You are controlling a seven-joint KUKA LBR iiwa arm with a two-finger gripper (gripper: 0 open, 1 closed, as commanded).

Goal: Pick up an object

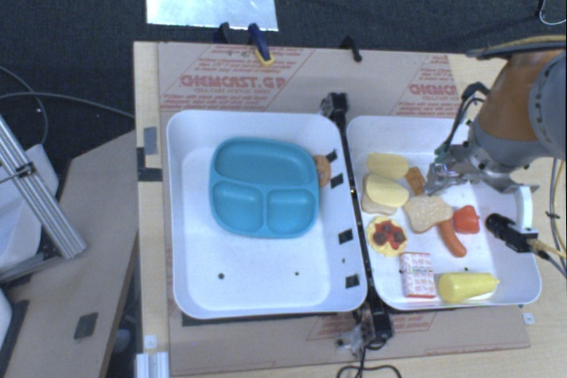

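The arm (523,106) enters from the right side of the camera view and bends down over the right bin (532,279). Its gripper (440,175) sits low in the upper middle of that bin, just right of a small brown piece (415,181) and just above the bread slice (429,212). Whether the jaws are open or closed cannot be told from this view, and nothing is visible between them.

Contents of the right bin:
- Two pale yellow pieces, one upper (388,165) and one lower (384,192), lie touching at the left side.
- The bread slice lies at the centre, below the gripper.
- A round yellow piece with red spots (387,235) lies below the pale yellow pieces.
- A carrot (452,237) lies slanted just right of the bread slice, with a red piece (467,219) beside it.
- A small red and white carton (416,273) lies near the front wall.
- A yellow piece (467,285) lies just right of the carton.

The left bin (257,283) holds a blue divided tray (263,187), lying flat in its upper half. A small brown item (322,168) touches the right edge of the tray.

Both bins rest side by side on a brown board (292,75) laid on the bench
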